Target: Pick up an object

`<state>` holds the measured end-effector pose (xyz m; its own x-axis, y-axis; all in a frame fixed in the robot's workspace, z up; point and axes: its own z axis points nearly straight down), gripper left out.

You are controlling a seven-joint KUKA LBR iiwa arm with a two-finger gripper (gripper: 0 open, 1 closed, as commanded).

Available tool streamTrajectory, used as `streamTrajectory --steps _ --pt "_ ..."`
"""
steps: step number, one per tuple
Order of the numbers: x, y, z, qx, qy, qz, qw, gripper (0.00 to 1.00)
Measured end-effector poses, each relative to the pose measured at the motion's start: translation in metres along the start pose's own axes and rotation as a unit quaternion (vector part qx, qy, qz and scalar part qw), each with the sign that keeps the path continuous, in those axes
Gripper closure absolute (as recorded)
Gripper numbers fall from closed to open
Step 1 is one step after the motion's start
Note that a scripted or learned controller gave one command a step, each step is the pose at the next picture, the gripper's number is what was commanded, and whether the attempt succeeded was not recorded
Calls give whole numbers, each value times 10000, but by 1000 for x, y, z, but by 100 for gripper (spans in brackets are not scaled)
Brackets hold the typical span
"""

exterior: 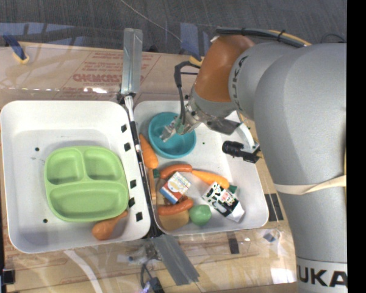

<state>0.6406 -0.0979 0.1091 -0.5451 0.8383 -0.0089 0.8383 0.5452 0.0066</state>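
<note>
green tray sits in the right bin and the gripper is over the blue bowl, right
Not quite. The camera view shows the green tray in the left bin, not the right one. The rest holds: the gripper is over the blue bowl in the right bin.

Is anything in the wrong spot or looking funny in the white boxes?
One thing: an orange carrot lies up on the divider between the two bins instead of flat inside one. The milk carton in the right bin also lies tipped on its side.
</note>
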Motion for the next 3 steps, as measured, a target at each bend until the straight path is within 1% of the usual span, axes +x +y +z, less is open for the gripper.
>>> streamTrajectory --steps 1,2,3 --pt "48 8 -85 27 35 1292 9916 100" --pt "78 -16 -131 41 46 580 9983 100" --pt "125 -11 -82 72 52 2454 9694 100"
